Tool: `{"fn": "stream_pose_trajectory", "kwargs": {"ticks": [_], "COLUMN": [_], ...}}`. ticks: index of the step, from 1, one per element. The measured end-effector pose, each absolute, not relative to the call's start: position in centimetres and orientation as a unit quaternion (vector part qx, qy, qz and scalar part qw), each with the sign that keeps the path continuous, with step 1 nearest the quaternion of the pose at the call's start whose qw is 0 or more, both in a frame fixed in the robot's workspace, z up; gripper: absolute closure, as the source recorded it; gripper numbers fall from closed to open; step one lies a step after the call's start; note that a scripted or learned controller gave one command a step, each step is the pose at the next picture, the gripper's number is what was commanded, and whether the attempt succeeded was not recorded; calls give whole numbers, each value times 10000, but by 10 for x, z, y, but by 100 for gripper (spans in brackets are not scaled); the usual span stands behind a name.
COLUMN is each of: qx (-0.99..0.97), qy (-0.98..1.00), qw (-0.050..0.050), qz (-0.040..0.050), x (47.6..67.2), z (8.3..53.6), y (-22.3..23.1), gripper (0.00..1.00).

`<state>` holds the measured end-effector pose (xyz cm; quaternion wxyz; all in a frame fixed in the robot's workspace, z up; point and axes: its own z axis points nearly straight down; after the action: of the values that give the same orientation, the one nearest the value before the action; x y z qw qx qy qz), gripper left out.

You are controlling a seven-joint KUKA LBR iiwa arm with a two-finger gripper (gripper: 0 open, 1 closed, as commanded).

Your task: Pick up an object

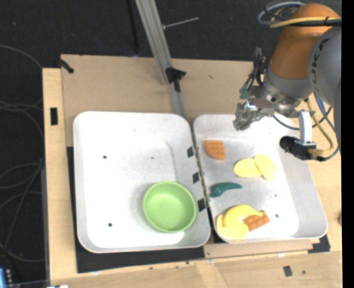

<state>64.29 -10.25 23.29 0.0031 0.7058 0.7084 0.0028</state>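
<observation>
Two white bins side by side. Left bin (105, 137): one green bowl (170, 206), near front right corner. Right bin (297, 215): orange waffle piece (215, 149); pale yellow slices (255, 167); teal pepper-like piece (224, 189), long axis roughly left-right, tip toward right; yellow piece (234, 219) bearing small orange waffle (256, 221). Gripper (244, 120) over the right bin's far edge, carrying nothing visible; finger spacing cannot be told.

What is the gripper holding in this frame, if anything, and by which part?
Nothing is seen between its fingers. The gripper hangs over the right bin's far edge, apart from the orange piece and the other items.
</observation>
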Motion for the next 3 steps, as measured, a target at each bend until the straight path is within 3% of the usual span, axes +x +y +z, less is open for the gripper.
{"fn": "stream_pose_trajectory", "kwargs": {"ticks": [1, 3], "qx": [7056, 7046], "qy": [7086, 7096], "qw": [10, 6], "qz": [14, 13], "x": [644, 670], "z": [250, 242], "y": [-103, -4], "gripper": [100, 100]}}
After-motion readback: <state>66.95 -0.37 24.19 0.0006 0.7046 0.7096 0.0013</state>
